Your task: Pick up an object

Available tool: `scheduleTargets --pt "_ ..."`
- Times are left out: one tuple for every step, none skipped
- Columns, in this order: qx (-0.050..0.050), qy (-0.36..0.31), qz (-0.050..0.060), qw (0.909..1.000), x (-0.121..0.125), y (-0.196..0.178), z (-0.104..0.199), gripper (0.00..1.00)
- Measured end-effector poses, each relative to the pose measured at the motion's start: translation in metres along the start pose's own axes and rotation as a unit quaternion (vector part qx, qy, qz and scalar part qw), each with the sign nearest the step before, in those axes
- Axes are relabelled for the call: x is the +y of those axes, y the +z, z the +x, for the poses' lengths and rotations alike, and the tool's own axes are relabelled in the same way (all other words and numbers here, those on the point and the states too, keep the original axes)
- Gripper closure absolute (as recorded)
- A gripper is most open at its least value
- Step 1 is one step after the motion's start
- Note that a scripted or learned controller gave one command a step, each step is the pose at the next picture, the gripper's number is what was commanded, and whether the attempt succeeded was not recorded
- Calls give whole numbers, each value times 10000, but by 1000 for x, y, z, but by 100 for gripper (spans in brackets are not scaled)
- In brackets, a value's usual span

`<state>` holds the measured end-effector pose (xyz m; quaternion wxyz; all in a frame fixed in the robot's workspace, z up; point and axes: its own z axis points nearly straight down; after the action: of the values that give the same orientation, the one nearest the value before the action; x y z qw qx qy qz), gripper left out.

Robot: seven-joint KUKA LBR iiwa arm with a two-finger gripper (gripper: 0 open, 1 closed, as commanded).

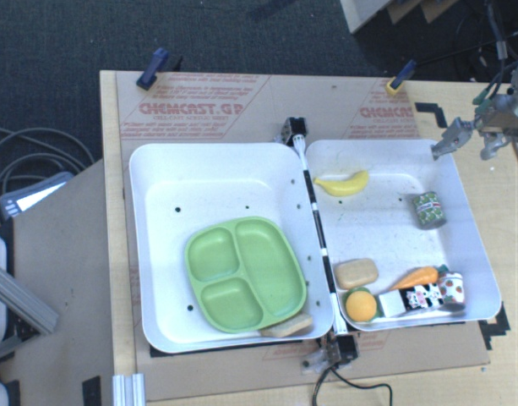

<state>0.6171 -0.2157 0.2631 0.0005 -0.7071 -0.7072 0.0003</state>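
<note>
Right bin [466,227]: banana [342,183] near far-left corner; small green patterned can [428,209] at right wall; bread roll [357,272], orange [361,305], carrot [419,277] and patterned carton [428,297] along near edge. Gripper [471,137] above the bin's far-right rim, fingers spread, nothing between them. Left bin [157,184]: green divided plate [244,272] overlapping a tan slice [288,327].

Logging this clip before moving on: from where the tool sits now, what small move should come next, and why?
Probably move the tool left and down over the right bin. It hangs open above the bin's far right corner, holding nothing, and the nearest object, the small green patterned item, lies alone there.
</note>
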Motion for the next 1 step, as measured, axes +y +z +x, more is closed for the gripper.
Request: scheduleTargets --pt "4 3 6 10000 -12 137 -8 0"
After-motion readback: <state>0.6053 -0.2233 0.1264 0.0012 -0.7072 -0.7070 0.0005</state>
